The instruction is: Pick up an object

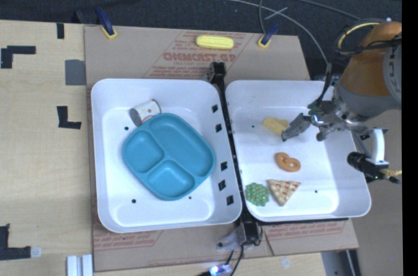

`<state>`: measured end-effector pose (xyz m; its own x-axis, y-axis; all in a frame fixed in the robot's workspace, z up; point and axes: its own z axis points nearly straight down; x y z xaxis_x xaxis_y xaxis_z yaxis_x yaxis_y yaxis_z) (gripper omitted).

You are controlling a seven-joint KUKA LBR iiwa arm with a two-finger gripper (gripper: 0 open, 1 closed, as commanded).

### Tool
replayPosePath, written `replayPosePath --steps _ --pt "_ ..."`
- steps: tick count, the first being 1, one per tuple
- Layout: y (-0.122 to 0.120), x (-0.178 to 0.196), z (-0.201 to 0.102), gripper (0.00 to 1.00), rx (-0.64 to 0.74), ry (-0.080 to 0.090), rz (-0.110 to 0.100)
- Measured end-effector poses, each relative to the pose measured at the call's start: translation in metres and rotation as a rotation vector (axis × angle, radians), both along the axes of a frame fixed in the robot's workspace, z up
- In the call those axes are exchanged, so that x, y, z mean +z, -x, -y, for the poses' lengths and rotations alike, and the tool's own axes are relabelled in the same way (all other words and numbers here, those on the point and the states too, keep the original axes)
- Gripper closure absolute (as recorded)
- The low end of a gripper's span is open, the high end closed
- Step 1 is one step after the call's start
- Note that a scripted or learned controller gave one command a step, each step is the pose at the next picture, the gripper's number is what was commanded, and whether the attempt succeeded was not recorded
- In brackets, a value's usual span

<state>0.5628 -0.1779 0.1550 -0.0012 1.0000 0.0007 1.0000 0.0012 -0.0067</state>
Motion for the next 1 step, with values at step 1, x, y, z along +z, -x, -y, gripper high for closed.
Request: replayPosePath --steps 1 --pt "-0.0065 -0.0543 -0.0074 0.00 0.001 0.000 0.000"
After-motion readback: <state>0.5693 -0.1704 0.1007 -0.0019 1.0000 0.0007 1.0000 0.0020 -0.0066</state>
